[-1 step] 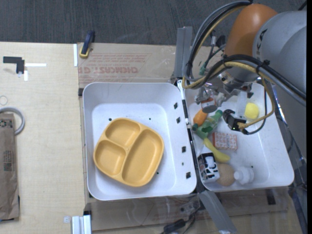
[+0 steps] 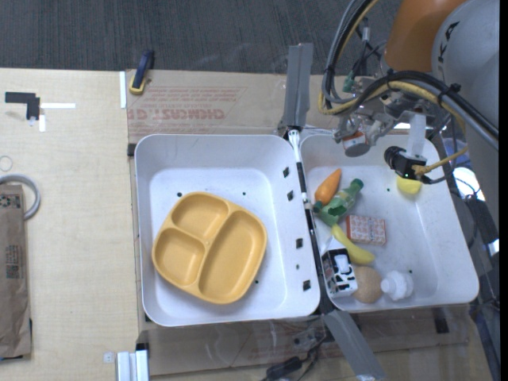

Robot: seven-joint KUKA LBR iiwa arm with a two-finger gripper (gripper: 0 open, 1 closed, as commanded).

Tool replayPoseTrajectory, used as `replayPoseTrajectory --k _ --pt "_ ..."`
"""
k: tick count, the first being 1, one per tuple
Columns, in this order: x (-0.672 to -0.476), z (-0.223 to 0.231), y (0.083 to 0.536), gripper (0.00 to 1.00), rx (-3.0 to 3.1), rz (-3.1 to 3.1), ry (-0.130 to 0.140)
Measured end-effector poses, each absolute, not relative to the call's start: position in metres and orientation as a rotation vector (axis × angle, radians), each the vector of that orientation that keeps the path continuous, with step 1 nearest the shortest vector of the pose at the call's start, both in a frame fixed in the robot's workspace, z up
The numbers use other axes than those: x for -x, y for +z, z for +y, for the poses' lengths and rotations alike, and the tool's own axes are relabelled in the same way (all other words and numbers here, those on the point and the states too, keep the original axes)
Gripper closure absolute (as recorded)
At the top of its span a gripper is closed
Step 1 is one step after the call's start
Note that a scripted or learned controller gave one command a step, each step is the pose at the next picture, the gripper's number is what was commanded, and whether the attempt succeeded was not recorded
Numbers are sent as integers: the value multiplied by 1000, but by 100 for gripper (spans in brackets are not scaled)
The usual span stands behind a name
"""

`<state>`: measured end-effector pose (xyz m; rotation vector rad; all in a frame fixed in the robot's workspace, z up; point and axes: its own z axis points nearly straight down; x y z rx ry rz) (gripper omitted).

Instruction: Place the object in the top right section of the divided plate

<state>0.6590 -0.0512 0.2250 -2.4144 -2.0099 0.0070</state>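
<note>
I saw the gripper [image 2: 359,136] hanging over the far end of the right bin [image 2: 432,248]; I could not tell whether it was clenched or released. A carrot [image 2: 328,186], green bottle [image 2: 341,201], banana [image 2: 353,247] and checkered box [image 2: 367,229] lay bunched along that bin's left side. The yellow divided plate [image 2: 210,248], with 3 sections, sat in the left bin [image 2: 167,173], well apart from them.

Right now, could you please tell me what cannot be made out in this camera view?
Camera view: brown bag, cut off by the left edge.
Camera view: print on the red-checked packet, too small to read.
Camera view: black-and-white item, too small and blurred to identify.
</note>
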Motion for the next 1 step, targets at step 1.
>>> replayPoseTrajectory --k 1 --pt "-605 16 189 100 2559 -1817 11"
